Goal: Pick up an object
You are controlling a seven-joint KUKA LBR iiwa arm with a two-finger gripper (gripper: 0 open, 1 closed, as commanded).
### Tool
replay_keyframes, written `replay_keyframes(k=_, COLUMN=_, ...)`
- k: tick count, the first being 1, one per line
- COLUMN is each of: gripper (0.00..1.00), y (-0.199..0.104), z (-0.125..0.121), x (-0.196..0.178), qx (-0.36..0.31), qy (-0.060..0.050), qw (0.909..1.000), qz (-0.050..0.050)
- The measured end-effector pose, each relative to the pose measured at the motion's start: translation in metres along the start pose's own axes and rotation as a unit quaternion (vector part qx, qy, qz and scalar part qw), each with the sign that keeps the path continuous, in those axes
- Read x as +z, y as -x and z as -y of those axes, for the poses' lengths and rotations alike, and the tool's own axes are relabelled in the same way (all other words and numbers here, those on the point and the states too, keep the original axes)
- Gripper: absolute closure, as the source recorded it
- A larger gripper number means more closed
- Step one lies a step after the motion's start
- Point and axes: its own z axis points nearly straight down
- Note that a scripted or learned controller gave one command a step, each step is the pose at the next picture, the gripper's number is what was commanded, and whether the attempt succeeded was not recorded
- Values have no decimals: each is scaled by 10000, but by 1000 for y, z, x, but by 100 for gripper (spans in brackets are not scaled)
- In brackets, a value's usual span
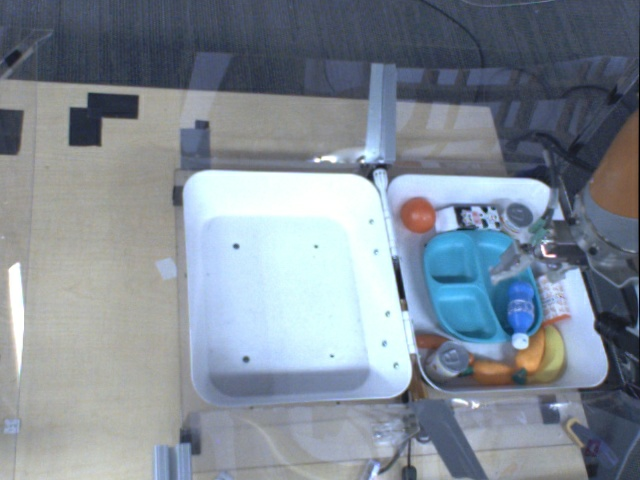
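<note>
Nearest the camera, along the bottom edge, metal frame brackets (420,438) of the bench stick out just below the two bins. Left to right: bare wooden tabletop (90,298) with black marker squares (100,116) at the far left, then the left bin (215,268), white, nothing visible in it. Right bin (596,368) touches it along the middle seam and is crowded: orange ball (418,214) at the top left corner, a teal divided tray (462,286) in the middle, a blue bottle (519,310) with white cap lying on the tray's right part, a metal can (448,360) and a carrot-like orange piece (492,372) along the near rim, a banana (548,354) at the near right, a black-and-white printed packet (476,215) and a round grey lid-like item (518,214) along the far rim. Gripper (528,251) sits low over the tray's right edge, just above the blue bottle, arm (612,193) coming in from the right. Fingers: cannot tell how far apart they are, too blurred against the clutter; nothing visibly clamped between them. Step judged: approach or descent onto a target, grasp not yet confirmed. Likely target is the blue bottle or the tray rim, can't say which. Next move calls for centring on one item, closing firmly, then a straight lift clear of the neighbours; the bottle is round and may roll off.
</note>
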Motion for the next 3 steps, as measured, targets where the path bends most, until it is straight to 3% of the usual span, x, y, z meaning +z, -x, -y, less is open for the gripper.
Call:
replay_keyframes(k=1, gripper=0, y=-55, z=-33, x=-81, qx=-117, qy=20, qw=9999, qz=2)
replay_keyframes(k=2, gripper=0, y=2, z=-3, x=3, qx=-244, qy=6, qw=9997, qz=5)
replay_keyframes(k=3, gripper=0, y=29, z=16, x=129, qx=-301, qy=31, qw=9995, qz=7)
